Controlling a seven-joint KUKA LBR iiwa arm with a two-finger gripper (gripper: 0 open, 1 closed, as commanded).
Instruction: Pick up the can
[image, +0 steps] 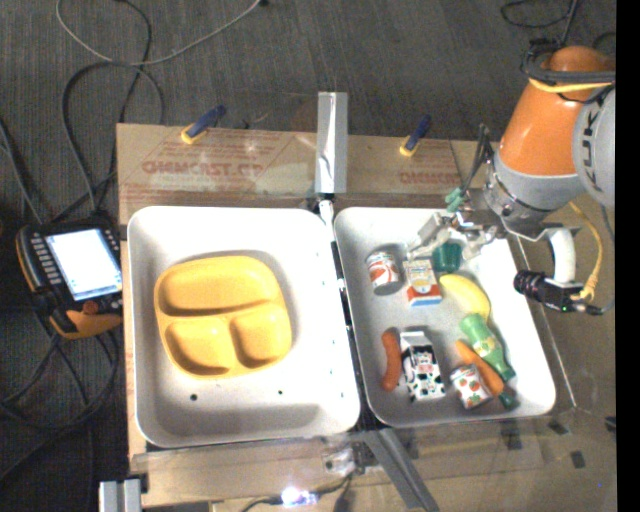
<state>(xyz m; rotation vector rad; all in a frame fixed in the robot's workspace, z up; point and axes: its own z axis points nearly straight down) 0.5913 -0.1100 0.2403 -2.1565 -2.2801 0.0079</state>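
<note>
With the pincer (447, 232), whose opening I cannot tell, hovering over the right bin (540, 345), it may snag the small carton (423, 282) crowding the can (382, 270).

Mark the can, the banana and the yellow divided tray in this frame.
can (382, 270), camera view, on its red and white side.
banana (466, 296), camera view, on the middle of its curve.
yellow divided tray (215, 285), camera view, on the floor of its long top compartment.

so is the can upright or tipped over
Tipped. The can lies on its side in the right bin, its round end facing the camera, beside a small carton.
</note>
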